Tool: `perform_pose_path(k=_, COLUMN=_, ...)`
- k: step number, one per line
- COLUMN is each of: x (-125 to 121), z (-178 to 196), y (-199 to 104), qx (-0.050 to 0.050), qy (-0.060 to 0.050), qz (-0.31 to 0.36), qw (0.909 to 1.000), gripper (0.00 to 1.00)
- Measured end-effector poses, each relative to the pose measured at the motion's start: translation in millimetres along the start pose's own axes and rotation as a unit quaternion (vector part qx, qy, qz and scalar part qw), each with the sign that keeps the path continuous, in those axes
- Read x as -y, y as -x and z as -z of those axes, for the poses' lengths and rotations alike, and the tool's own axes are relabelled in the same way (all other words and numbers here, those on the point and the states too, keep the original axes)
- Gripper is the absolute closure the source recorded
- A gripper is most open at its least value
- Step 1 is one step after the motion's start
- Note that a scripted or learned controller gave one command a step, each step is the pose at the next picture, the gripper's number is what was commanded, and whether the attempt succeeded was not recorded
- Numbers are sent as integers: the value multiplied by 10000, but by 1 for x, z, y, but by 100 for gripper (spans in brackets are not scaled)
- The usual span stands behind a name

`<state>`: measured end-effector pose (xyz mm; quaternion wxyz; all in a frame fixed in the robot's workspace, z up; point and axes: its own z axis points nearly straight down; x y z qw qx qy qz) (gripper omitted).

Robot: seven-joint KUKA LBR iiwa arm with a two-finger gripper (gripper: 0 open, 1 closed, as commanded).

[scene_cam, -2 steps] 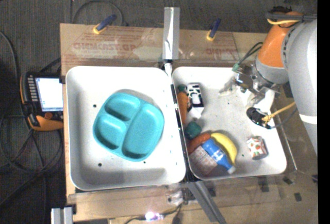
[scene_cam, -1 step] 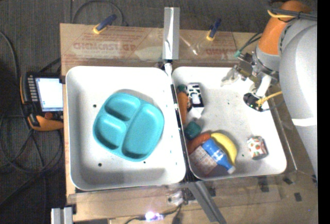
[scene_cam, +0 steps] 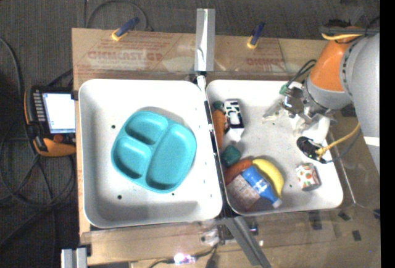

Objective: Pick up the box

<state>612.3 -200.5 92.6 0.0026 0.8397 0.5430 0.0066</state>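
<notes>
Pincer (scene_cam: 276, 112) low over right bin (scene_cam: 336, 202); box (scene_cam: 307, 176) well apart.

Bench (scene_cam: 92, 44): brownish board w/ faint red lettering, sits on dark carpet. Directly on it: two shallow white bins side by side, touching at the middle. Left bin (scene_cam: 92, 137), right bin (scene_cam: 333, 196). Two clamps on the far edge: blue/yellow one (scene_cam: 124, 28) on the left, another (scene_cam: 255, 35) further right, poss. same type.
</notes>
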Motion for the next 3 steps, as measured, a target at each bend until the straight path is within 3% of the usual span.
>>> perform_pose_path(k=1, x=-49, z=-4, y=-25, qx=60, qy=-150, qz=-422, qw=9990, gripper=0)
perform_pose_path(k=2, x=29, z=2, y=15, qx=-29, qy=-8, qz=-540, qw=9985, gripper=0)
perform_pose_path(k=3, x=42, z=-1, y=-7, qx=37, qy=19, qz=-535, qw=9986, gripper=0)
